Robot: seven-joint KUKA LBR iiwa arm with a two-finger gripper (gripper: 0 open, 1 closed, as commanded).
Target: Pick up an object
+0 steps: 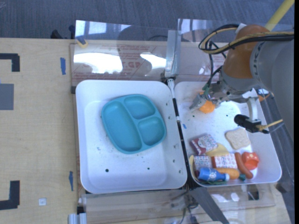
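A pale wooden desk fills the left and lower part of the frame, marked with black angular shapes and short strips of blue tape along its left side. Across the top runs a dark grey-blue carpeted floor. Clear glossy panels at upper centre catch bright glare from overhead light.

Grey arm reaching in from right, orange-banded wrist bent down, end effector lowered
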